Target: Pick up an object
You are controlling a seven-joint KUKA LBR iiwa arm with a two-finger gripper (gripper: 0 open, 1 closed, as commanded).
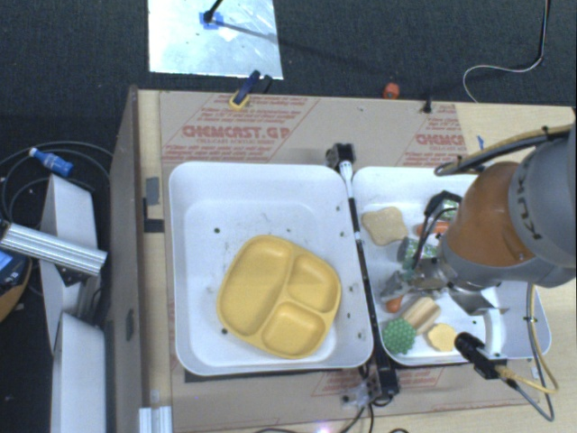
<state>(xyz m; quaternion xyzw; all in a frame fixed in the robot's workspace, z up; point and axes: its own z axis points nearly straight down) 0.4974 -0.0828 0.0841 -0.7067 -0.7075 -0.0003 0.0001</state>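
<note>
Camera view, arm: the grey KUKA arm with the orange band (pixel 491 215) is seen reaching in over the right shallow white bin (pixel 410 180), covering much of its far side.

Camera view, end effector: the end effector (pixel 416 280) is set low among the objects near the middle of the right bin; whether it is released or clenched cannot be told, since the metal parts are blurred and partly hidden by the wrist.

Camera view, task objects: a tan bread-shaped piece (pixel 385 225) lies toward the bin's back left corner; a green knobbly ball (pixel 399 335), a beige block (pixel 420 313) and a yellow round piece (pixel 442 336) lie along the front edge, close together. A small orange item (pixel 394 305) sits just beside the end effector.

Camera view, left bin: a yellow divided plastic plate (pixel 279 294) is laid in the left white bin (pixel 203 192).

Risk: nothing is seen grasped. The front objects are crowded, so a closing grip is judged likely to nudge a neighbour, or to slip off the rounded ball.
</note>
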